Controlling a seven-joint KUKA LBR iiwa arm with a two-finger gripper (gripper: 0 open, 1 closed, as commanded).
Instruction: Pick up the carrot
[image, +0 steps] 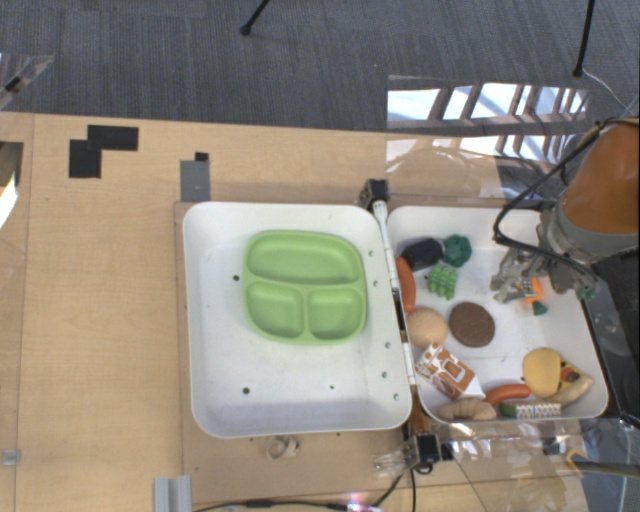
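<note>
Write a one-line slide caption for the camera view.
Gripper hovers at the carrot in the right bin; green tray sits in the left bin.

Smooth white plastic bins sit on a matt wooden bench (pale grain).

Arm cut off by the right edge, so most of it out of sight. Carrot mostly hidden under the gripper; just a bit of orange and a green tip peeking out. Fingers too blurry and small to read. Hot dog partly tucked against the wall of the right bin.
</note>
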